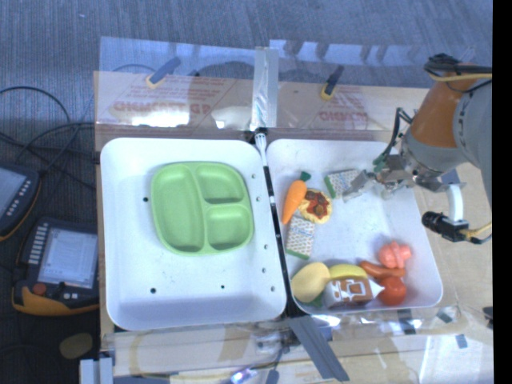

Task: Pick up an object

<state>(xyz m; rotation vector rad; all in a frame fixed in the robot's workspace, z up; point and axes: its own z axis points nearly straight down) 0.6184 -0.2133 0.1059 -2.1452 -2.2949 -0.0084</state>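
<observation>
The gripper (382,174) hangs low at the right bin's (432,250) far edge, apparently beside a green-checked packet (342,182), its grip unreadable here, so nothing looks picked yet.

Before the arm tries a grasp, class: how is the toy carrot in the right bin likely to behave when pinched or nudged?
The carrot looks like a small plastic toy, so probably light and stiff. Its tapered, rounded body may slip out of a pinch or roll if nudged. It leans against the right bin's left wall, which could hinder getting a finger behind it.
</observation>
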